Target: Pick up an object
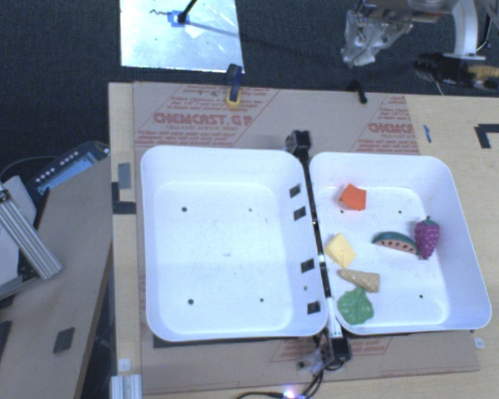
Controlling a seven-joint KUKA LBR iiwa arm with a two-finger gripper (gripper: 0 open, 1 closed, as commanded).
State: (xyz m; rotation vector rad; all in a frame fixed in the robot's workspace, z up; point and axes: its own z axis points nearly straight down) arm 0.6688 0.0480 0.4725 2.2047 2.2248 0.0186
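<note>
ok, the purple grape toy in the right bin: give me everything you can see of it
The purple grape toy is a small bunch with a bumpy surface, likely plastic, and a short dark stem at its top end. It lies flat on the right bin's floor near the right wall, stem pointing up-view. Its left side meets or nearly meets the tip of the watermelon slice. The gripper is far off, beyond the bins.

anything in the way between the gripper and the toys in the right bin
Nothing visible blocks it. The gripper hangs beyond the bench's far edge, high above. The orange block, watermelon slice and grapes lie uncovered in the right bin, with open space above them.
</note>
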